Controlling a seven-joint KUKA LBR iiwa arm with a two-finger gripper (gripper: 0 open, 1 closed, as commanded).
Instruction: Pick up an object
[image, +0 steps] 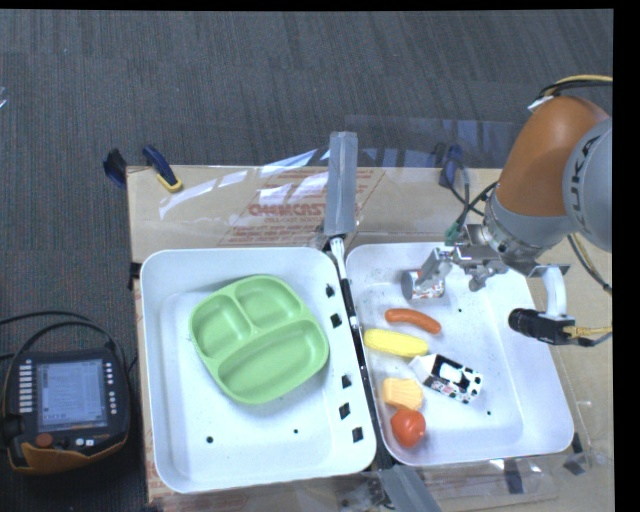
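Gripper (432, 280) near right bin's (540, 420) far edge, fingers apart, holding nothing. Nearest: sausage (413, 320) just below (long axis crosswise).

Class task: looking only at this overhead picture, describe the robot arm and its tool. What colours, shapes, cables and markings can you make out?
The arm is grey, with a rounded orange band and dark lettering on its casing. Yellow and black cables run along it. The tool is small, pale grey metal.

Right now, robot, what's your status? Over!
Gripper low over right bin, nothing visibly held. Hot dog, banana lie just below it. Green plate in left bin.
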